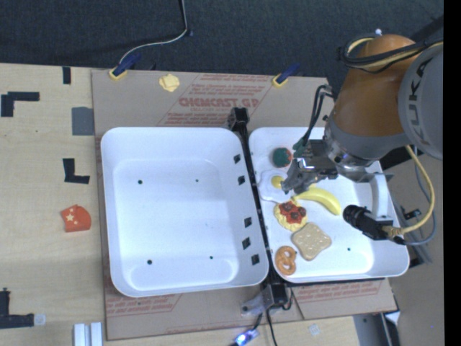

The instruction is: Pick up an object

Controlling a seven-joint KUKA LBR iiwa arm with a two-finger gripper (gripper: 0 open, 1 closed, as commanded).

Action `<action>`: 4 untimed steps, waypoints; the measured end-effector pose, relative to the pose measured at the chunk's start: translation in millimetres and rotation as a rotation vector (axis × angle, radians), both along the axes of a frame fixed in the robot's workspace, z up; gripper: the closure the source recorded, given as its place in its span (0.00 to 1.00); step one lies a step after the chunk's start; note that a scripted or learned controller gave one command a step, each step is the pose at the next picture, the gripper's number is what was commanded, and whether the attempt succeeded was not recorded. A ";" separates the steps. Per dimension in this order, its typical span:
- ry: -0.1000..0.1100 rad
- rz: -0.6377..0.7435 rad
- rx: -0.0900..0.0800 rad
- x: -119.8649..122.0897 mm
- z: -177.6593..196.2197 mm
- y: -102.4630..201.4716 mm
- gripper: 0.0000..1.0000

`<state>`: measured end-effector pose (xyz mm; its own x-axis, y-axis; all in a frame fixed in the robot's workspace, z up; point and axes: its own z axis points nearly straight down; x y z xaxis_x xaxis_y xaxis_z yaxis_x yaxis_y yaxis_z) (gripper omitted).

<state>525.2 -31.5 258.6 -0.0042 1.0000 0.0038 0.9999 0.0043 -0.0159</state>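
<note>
The right bin holds several toy foods: a green round piece, a yellow banana, a small pizza with red topping, a slice of toast and a pretzel. A small yellow-white piece lies by the bin's left wall. My gripper hangs low over the upper left of this bin, just left of the banana and above the pizza. Nothing visible sits between its fingers.
The left bin stands beside the right one, divided by a black clip strip. A red object lies on the bench at far left. A yellow lump rests on the cardboard behind the bins.
</note>
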 end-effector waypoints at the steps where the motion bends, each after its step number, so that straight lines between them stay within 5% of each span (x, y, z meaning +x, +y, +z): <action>1: -0.011 0.002 -0.003 -13.8 -18.6 82.7 1.00; 2: -0.030 0.001 -0.001 -27.7 216.0 104.6 1.00; 3: -0.002 0.001 -0.006 -43.7 62.7 163.1 1.00; 4: -0.009 -0.007 -0.006 -42.3 18.8 124.3 1.00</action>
